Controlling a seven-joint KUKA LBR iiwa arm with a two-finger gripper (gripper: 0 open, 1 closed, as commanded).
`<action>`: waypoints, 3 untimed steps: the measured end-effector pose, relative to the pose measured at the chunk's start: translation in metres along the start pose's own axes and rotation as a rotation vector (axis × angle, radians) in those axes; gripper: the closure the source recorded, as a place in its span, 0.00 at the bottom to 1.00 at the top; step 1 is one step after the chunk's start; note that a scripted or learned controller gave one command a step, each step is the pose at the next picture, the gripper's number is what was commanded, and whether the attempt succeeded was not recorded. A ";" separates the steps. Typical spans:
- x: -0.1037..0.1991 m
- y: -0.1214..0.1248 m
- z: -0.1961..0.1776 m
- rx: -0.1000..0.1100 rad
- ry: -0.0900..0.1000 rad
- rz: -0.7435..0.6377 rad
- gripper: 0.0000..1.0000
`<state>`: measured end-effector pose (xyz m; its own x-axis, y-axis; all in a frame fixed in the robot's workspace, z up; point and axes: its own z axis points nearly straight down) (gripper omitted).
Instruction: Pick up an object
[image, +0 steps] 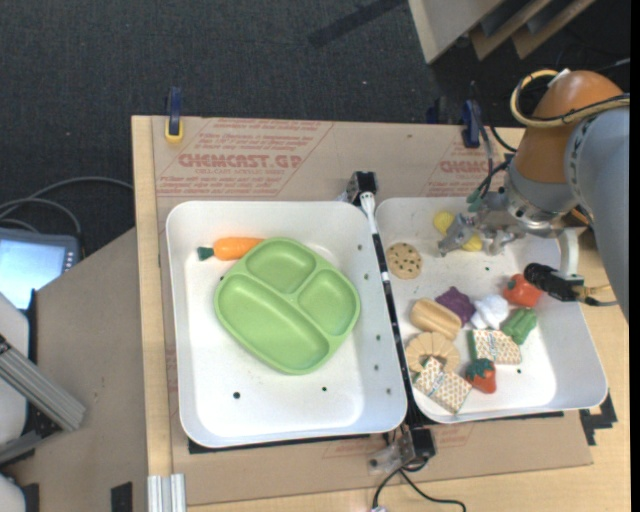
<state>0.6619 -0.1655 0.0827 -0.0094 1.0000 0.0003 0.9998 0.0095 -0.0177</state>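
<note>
My gripper (472, 240) hangs low over the back of the right bin (570, 395), open, with nothing between its fingers. A small yellow toy (443, 218) lies just to its left, and a round cookie (404, 260) sits further left near the bin's wall. Closer to the front lie a tan bread roll (433, 316), a purple piece (456, 301), a white piece (491, 310), a red pepper (521, 291), a green piece (519, 325), patterned crackers (440, 382) and a strawberry (483, 373).
The left bin (190, 330) holds a green divided plate (287, 304) and an orange carrot (232, 248) at its back left. A black divider with a clamp (362, 185) runs between the bins. The grey arm (590, 120) comes in from the upper right.
</note>
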 end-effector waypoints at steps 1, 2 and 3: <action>-0.009 0.004 -0.038 -0.019 -0.001 0.009 0.00; -0.011 0.004 0.000 -0.014 0.000 0.009 0.00; 0.045 0.005 -0.002 -0.015 0.001 0.006 0.00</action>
<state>0.6665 -0.1207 0.0850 -0.0036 1.0000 0.0014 1.0000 0.0036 -0.0031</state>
